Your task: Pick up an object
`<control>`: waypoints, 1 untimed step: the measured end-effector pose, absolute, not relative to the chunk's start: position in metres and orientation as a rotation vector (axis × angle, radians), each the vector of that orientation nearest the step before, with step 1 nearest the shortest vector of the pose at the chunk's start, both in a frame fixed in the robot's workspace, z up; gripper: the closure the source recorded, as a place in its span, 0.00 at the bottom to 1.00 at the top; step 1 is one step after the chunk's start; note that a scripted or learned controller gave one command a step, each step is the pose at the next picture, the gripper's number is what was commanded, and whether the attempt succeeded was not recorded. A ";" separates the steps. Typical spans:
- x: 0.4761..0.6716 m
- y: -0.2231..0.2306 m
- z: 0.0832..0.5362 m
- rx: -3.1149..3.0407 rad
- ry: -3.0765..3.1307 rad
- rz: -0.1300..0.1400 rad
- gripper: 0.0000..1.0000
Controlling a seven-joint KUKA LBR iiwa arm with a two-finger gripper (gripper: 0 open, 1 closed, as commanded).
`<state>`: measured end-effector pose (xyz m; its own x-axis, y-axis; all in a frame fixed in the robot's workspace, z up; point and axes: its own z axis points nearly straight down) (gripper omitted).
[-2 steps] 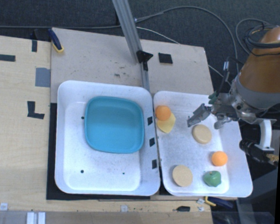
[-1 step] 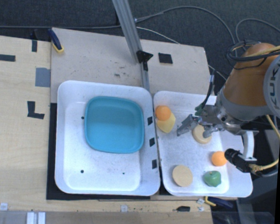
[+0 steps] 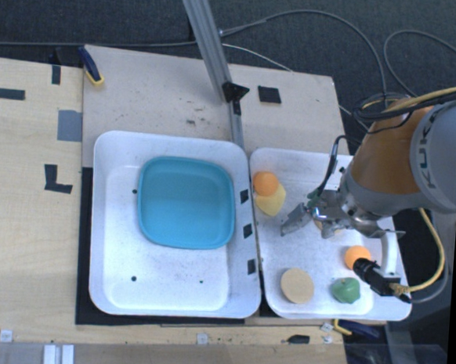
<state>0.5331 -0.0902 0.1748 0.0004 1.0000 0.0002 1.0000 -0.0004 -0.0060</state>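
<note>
My gripper (image 3: pixel 309 225) hangs over the middle of the right bin (image 3: pixel 292 163), open, with nothing between its fingers. An orange and yellow object (image 3: pixel 268 191) lies just to its left, against the bin's left wall. Near the front wall sits a tan round disc (image 3: pixel 297 285), with a green object (image 3: pixel 346 290) to its right. An orange ball (image 3: pixel 356 256) rests by the right wall, partly behind a black fitting on the arm.
The left bin (image 3: pixel 110 278) holds a blue square plate (image 3: pixel 185 201). A slanted metal bar (image 3: pixel 215 51) rises from between the bins at the back. Cables trail on the dark floor at upper right. The arm's orange band (image 3: pixel 387 158) covers the right bin's far right corner.
</note>
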 end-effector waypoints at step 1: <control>0.524 -0.097 0.121 -2.219 -2.218 0.006 0.00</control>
